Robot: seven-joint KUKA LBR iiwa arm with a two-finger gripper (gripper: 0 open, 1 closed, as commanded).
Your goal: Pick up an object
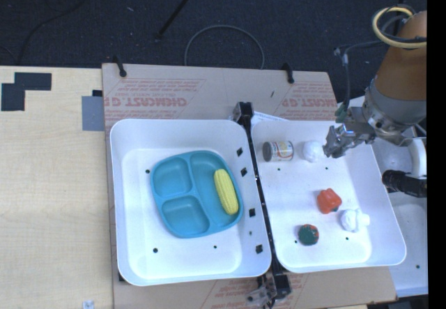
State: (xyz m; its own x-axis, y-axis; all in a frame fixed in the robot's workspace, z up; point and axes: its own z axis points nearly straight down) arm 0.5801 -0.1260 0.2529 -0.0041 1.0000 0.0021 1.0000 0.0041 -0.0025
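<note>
The right bin (376, 182) holds several small objects: a small can lying on its side (278, 151), a white round piece (311, 151), an orange-red item (329, 200), a white lumpy item (352, 219) and a dark green and red ball (308, 234). My gripper (336, 143) hangs over the bin's far right part, just right of the white round piece. Nothing shows between its fingers. The left bin (132, 161) carries a blue divided tray (182, 192) with a yellow corn cob (226, 190) in its right compartment.
A black divider (254, 189) runs between the two bins. Both bins rest on a cardboard sheet (209, 95). A wooden bench top (49, 196) lies to the left. Cables and grey arm parts (404, 182) stand at the right.
</note>
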